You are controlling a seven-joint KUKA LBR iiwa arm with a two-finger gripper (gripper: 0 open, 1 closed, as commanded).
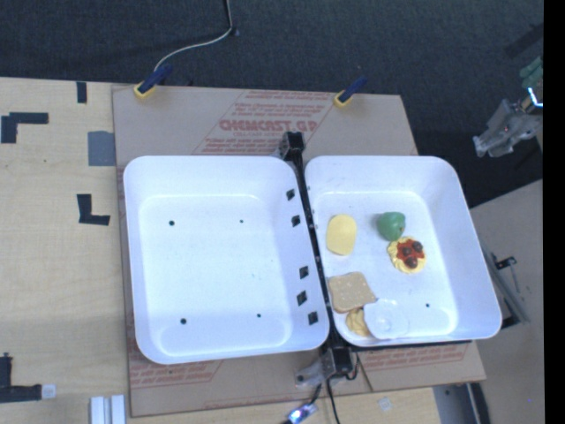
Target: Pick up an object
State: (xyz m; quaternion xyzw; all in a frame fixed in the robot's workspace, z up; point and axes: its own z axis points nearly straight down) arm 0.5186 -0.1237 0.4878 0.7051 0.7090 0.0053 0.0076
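Gripper sits at the far right edge of the camera view, beyond the right bin and off the desk. Too small and blurred: cannot tell how the fingers stand.

Right bin contents, all lying on the bin floor:
- yellow oval piece, left of centre
- green piece, just right of it
- yellow disc with red topping, just below the green piece
- tan toast-like slice, near the lower left corner
- pale white piece, beside the slice, low in the bin

Left bin adjoins the right bin along the centre.
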